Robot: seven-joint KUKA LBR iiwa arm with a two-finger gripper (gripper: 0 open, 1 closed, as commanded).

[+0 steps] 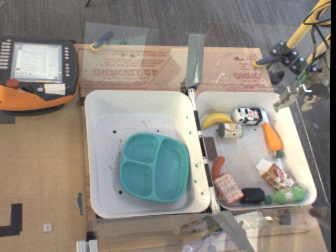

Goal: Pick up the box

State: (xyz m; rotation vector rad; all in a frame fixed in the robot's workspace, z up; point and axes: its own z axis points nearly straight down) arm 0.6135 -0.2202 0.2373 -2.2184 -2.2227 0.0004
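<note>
Box (pixel 228 188) looked light, stiff carton, so you could grip its long sides; pincer (pixel 294 94) state I couldn't tell.

We see the scene under even, moderately bright light from overhead, with no hard shadows. The two white bins (pixel 100 109) come out a little washed and grainy, and the teal tray (pixel 155 167) casts only a thin soft shadow along its lower left edge. The clear plastic sheets (pixel 157 62) at the back give a pale glare (their red print reads faintly through it). The carpet (pixel 157 4) at the top is darker and noisy. The handheld screen (pixel 34 62) at the left glows nearly white, its text unreadable. We find the whole picture slightly soft: small labels on the items in the right bin blur, and edges lack crispness.
</note>
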